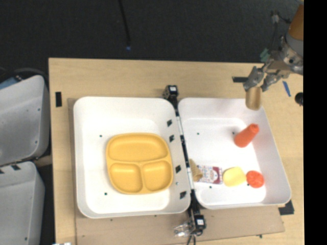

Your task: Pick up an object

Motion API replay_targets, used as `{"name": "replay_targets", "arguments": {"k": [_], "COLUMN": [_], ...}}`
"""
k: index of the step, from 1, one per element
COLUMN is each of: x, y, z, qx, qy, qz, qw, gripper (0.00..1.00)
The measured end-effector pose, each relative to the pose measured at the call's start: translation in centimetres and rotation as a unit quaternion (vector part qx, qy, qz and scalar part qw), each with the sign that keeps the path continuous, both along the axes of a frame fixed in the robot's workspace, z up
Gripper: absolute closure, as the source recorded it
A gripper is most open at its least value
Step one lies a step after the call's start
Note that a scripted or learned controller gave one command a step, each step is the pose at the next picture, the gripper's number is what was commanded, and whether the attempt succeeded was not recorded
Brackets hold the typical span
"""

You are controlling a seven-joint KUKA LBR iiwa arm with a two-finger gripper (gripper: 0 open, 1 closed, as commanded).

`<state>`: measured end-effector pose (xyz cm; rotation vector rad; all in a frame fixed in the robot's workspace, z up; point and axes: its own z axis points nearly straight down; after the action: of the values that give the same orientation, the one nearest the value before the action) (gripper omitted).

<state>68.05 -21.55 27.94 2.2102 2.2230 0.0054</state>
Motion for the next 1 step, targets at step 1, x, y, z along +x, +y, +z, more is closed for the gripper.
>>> {"name": "replay_targets", "arguments": {"k": [1], "x": [-1.20], "y": [5.12], "z": [0.55], "qx": [0.0007], "qy": [0.003], "qz": [0.000], "qw": [1.0000], "gripper": [1.00]}}
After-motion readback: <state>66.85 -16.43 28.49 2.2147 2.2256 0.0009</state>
